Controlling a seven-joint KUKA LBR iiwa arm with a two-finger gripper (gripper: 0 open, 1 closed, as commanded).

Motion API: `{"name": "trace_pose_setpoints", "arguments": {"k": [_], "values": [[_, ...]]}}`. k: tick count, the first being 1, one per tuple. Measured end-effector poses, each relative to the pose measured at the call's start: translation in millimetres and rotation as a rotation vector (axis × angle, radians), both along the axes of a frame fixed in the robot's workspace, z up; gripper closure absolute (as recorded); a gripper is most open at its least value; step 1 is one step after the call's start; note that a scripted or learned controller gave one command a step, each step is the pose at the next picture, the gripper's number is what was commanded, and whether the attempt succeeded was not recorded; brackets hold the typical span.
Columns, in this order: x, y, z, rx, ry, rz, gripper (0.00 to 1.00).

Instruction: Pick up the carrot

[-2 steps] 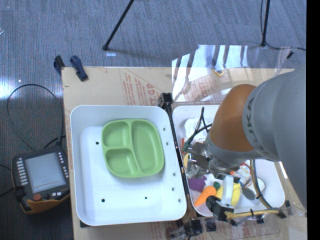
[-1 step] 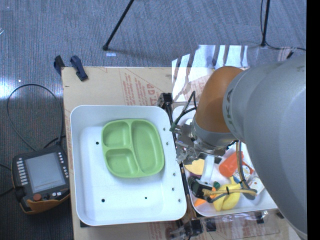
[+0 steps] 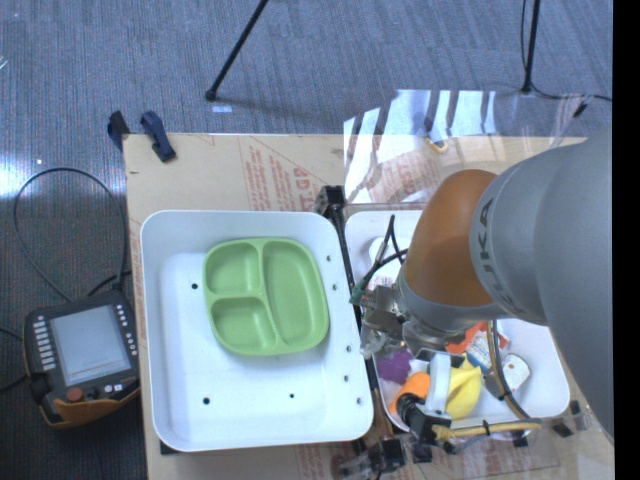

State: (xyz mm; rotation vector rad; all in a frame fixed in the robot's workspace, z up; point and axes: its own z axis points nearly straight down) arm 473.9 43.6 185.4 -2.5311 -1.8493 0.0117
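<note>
The arm [image 3: 520,258] hides most of the right bin [image 3: 543,373], and the gripper [image 3: 388,336] state cannot be told. An orange bit, seemingly the carrot [image 3: 405,405], peeks out by that bin's front rim. The left bin [image 3: 180,368] has bare floor around a green plate [image 3: 267,296].

Two shallow white plastic bins: left bin [image 3: 180,388], right bin [image 3: 545,393]. One light-green plastic plate [image 3: 267,295] with three compartments. In the right bin, partly hidden: one purple lump [image 3: 393,366], one yellow lump [image 3: 463,390], one small orange piece [image 3: 407,405], one orange-red piece [image 3: 472,342], one white rounded object [image 3: 515,371]. One grey robot arm [image 3: 560,238] with one orange band [image 3: 450,238]. On the floor: one grey handheld control pendant [image 3: 85,353], one looped black cable [image 3: 40,193]. Two dark clamps [image 3: 155,136] at the board's corner. Two thin black stand legs [image 3: 245,38].
</note>
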Motion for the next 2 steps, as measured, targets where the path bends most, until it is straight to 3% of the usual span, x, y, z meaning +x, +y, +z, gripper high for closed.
{"name": "trace_pose_setpoints", "arguments": {"k": [1, 2], "values": [[50.1, -13.0, 0.2, -0.004, -0.001, -0.424, 1.0], [-0.3, 19.8, -0.1, -0.004, 0.003, -0.511, 1.0]]}}
